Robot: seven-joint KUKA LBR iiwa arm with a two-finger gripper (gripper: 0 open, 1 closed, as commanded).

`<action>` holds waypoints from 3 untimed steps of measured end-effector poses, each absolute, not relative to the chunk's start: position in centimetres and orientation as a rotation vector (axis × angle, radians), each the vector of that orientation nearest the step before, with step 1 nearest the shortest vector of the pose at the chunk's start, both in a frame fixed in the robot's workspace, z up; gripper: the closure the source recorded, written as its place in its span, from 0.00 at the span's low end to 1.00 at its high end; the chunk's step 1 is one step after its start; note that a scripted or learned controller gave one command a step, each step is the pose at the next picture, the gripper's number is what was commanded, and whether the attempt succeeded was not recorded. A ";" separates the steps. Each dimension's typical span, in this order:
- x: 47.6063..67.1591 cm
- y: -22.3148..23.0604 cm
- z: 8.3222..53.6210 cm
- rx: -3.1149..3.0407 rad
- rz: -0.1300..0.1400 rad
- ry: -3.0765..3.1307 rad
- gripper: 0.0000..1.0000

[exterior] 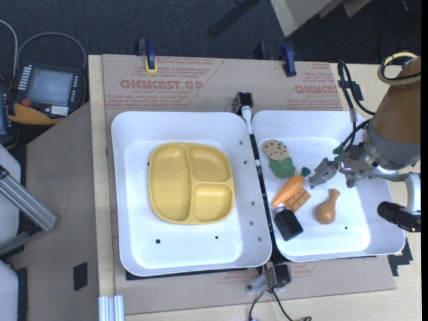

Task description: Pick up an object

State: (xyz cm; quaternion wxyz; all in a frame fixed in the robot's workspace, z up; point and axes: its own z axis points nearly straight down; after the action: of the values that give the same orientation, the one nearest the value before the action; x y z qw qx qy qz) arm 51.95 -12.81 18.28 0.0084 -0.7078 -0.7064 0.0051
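Over the right bin (358,243), I see the gripper (326,172) hanging at about the bin's centre, its fingers spread apart with nothing between them. At its 7 o'clock lies an orange carrot (289,191); at 6 o'clock, a tan wooden pear (327,208). A green piece (281,166) sits at its 9 o'clock, near a round cookie (273,148). The left bin (134,199) holds a yellow divided plate (190,182).
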 end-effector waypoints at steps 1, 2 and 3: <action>52.2 -12.8 18.8 -2.215 0.007 -2.216 0.00; 51.8 -11.8 12.5 -2.211 0.012 -2.211 0.00; 51.9 -11.7 8.2 -2.214 0.000 -2.214 0.00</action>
State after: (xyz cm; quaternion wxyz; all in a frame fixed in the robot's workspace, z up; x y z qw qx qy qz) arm 51.95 -11.70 8.22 0.0055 -0.7071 -0.7071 0.0000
